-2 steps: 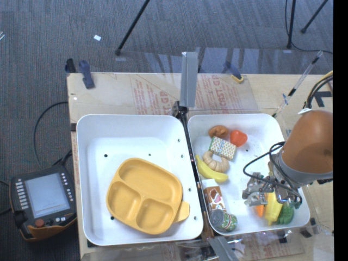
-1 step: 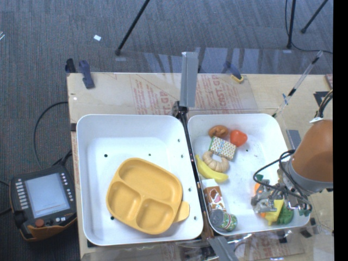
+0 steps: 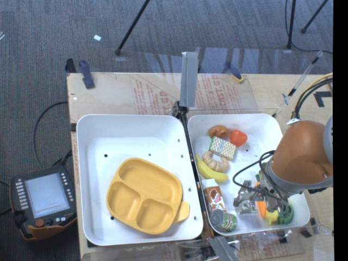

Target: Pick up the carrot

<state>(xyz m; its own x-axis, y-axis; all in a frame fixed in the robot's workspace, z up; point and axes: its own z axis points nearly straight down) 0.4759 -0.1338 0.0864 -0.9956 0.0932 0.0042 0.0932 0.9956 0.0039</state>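
Carrot (image 3: 262, 207) lying in the right bin (image 3: 272, 125) near its front right corner, long axis running roughly front to back | tool (image 3: 253, 200) hanging right over it, carrot just to its right | tool opening: cannot tell | arm reaching in from the right.

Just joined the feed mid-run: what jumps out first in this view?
The yellow divided tray dominates the left bin, lying at a slant. In the right bin, the arm's orange band looms over the near right corner, where the pincer sits low beside the carrot. Toy foods crowd that bin's left side.
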